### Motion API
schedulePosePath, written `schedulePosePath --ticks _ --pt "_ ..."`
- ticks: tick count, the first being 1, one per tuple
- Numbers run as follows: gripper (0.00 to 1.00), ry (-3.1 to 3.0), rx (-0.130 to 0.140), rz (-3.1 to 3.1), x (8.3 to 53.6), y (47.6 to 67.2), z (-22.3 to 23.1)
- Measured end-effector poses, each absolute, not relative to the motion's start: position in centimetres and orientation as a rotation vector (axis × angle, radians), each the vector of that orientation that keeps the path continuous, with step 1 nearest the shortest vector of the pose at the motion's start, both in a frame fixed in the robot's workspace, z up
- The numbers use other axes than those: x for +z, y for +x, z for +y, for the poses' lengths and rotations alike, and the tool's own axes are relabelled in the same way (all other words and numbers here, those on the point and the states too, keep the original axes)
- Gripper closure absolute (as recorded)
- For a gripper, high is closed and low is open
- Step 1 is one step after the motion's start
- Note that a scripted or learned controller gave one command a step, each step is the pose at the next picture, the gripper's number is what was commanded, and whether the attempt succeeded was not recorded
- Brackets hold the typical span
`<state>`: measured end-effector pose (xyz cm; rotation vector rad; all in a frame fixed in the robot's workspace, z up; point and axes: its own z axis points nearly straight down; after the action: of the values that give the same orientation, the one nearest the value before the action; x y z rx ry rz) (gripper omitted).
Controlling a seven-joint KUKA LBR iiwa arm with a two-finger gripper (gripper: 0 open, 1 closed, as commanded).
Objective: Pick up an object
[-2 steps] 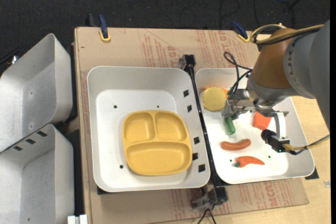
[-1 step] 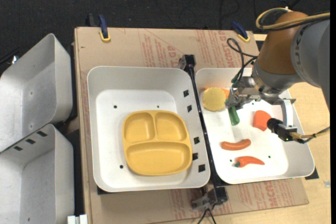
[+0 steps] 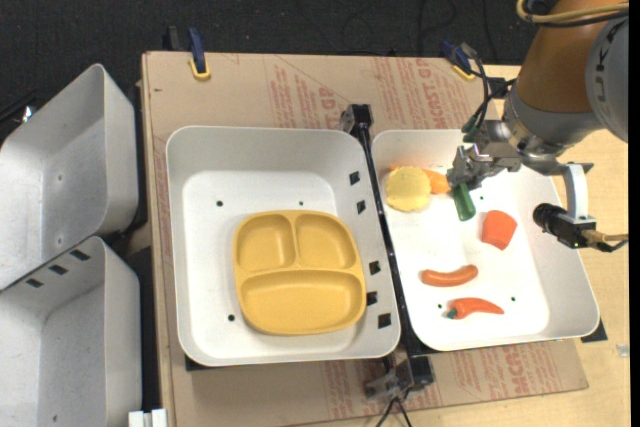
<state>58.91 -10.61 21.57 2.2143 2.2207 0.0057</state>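
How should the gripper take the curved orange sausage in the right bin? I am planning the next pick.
Grip the sausage at its middle, coming straight down from above. It lies flat with bare bin floor around it, its ends curl upward in view, and closing across the narrow width looks likeliest to hold.

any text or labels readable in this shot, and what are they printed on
Red lettering is printed on the brown board under the two white bins. It repeats in rows, upside down or slanted from this camera.
Near the top middle: fragments that look like "LTD", too blurred to quote with confidence.
Along the bottom right edge: more red print, too small to read.
The yellow divided tray, the white bins and the toy foods carry no readable text.
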Motion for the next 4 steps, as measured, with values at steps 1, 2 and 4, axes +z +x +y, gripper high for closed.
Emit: schedulePosePath --ticks 1,2,4 --pt "1.00 2.215 0.004 2.221 26.8 59.3 -11.6" --pt "1.00 2.215 0.000 2.231 25.0 59.9 -6.2" --pt "1.00 2.214 0.001 2.229 22.8 61.0 3.9"
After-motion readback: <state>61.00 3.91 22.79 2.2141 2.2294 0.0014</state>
